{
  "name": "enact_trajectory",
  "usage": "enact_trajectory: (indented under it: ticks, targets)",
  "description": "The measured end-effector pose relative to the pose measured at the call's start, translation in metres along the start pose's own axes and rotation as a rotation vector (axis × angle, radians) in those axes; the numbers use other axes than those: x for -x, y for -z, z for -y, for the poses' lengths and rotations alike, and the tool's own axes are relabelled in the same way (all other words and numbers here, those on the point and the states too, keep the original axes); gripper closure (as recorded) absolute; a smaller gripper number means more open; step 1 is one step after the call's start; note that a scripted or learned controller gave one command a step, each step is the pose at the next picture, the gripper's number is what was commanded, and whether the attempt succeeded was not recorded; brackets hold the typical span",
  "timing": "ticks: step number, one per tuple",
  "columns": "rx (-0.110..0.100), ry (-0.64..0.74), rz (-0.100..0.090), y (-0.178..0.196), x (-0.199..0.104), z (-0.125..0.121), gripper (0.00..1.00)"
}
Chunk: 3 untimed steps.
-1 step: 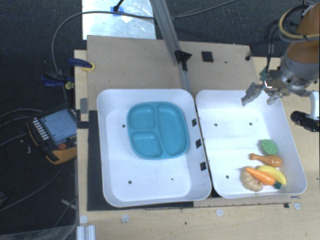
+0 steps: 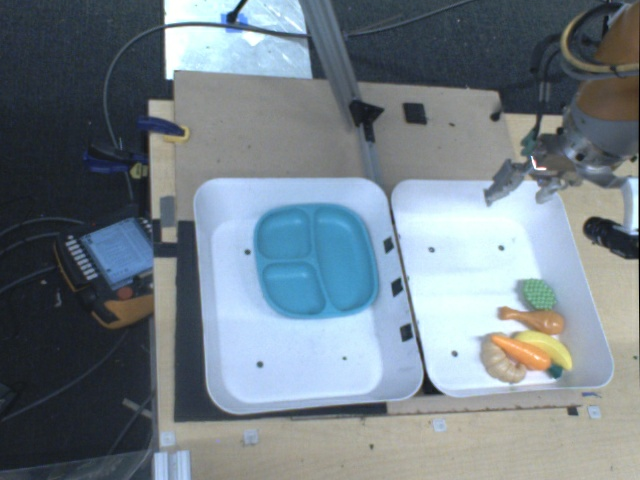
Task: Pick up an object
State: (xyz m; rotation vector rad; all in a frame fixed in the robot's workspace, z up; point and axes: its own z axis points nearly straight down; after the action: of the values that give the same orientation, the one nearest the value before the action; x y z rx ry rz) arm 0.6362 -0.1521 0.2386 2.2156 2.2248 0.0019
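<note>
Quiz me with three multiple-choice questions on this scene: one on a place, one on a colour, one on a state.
1. Where do the toy foods lie?
A. left bin
B. right bin's near right corner
C. on the plate

2. What colour is the divided plate?
A. red
B. blue
C. yellow

3. What does the claw hold?
A. nothing
B. the toy carrot
C. the plate

Answers: 1 B, they cluster in the right bin; 2 B, it is blue, in the left bin; 3 A, it hangs at the right bin's far edge, nothing between its fingers.

brown bench [image 2: 260, 118] under two white bins [image 2: 300, 368]
</note>
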Motion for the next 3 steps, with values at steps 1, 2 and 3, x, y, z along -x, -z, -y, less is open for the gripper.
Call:
enact_trajectory:
  ticks: [1, 2, 3]
  targets:
    - [-0.004, 0.002, -0.001, -0.050, -0.010, 0.001, 0.00]
    - [-0.005, -0.002, -0.001, -0.113, -0.011, 0.002, 0.00]
    - [0.001, -0.002, 0.000, -0.154, -0.011, 0.001, 0.00]
